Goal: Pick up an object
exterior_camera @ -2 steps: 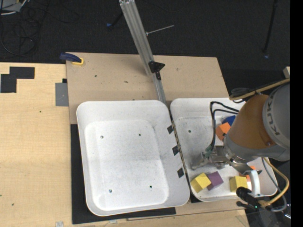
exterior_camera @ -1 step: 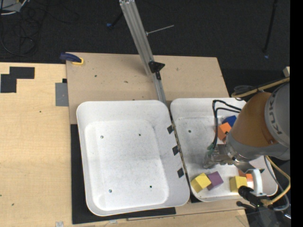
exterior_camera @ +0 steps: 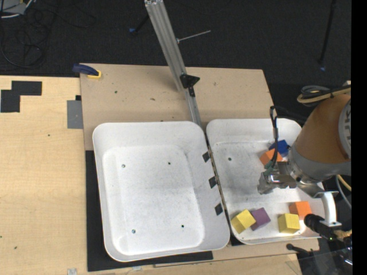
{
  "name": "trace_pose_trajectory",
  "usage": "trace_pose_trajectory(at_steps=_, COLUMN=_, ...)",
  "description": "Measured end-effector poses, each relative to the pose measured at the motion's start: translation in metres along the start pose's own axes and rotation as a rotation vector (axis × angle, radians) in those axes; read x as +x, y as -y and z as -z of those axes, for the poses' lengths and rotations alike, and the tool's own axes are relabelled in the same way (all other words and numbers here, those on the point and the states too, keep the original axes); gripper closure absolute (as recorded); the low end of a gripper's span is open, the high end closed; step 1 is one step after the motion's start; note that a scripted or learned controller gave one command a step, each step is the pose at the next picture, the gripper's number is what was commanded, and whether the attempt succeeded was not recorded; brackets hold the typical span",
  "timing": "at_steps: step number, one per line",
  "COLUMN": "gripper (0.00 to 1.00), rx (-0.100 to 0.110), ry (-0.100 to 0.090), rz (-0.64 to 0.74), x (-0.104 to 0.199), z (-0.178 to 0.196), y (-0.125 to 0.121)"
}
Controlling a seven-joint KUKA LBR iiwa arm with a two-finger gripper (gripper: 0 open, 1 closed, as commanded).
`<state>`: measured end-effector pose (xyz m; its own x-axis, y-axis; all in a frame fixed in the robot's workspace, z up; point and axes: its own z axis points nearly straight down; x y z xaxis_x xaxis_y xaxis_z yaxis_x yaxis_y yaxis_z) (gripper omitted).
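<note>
Two shallow white bins sit side by side: the left bin and the right bin. Inside the right bin are six small blocks: two yellow, two orange, one purple and one blue.

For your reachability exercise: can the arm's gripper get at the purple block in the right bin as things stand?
Probably yes: the purple block lies uncovered near the gripper, though a yellow block touches one side.
</note>
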<state>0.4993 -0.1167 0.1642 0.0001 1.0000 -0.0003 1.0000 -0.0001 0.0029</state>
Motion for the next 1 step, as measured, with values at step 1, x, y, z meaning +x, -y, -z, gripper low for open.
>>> trace_pose_trajectory(at_steps=1, gripper=1.00, rx=0.000, ry=0.000, rz=0.000, x=-0.0011, z=0.0443, y=-0.0011)
